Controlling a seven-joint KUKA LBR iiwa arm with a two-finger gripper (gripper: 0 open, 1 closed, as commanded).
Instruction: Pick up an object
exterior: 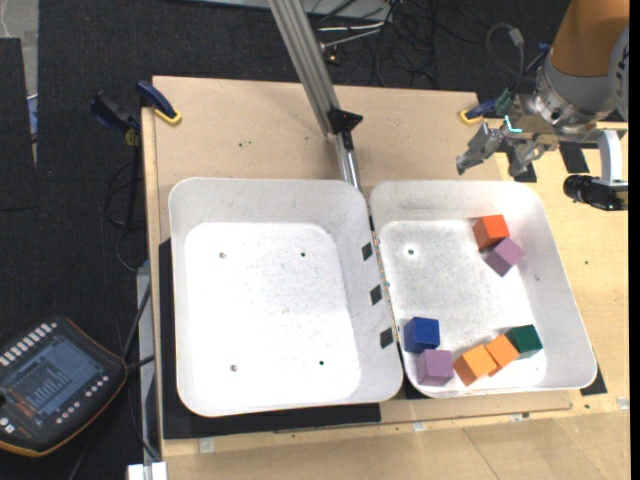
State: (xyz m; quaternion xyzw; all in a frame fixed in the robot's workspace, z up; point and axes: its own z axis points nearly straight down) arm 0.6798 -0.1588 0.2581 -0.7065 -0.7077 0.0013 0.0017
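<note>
Gripper hangs above the bench beyond the right bin's 12 o'clock rim, fingers spread apart and holding nothing. Six blocks lie in that bin. Toward 1 o'clock: an orange block touching a purple block. Along the 6 o'clock wall: blue block, second purple block, second orange block and green block, closely grouped. Left bin adjoins at 9 o'clock. A metal pole slants across the bench at 12 o'clock; a teach pendant rests at 8 o'clock.
</note>
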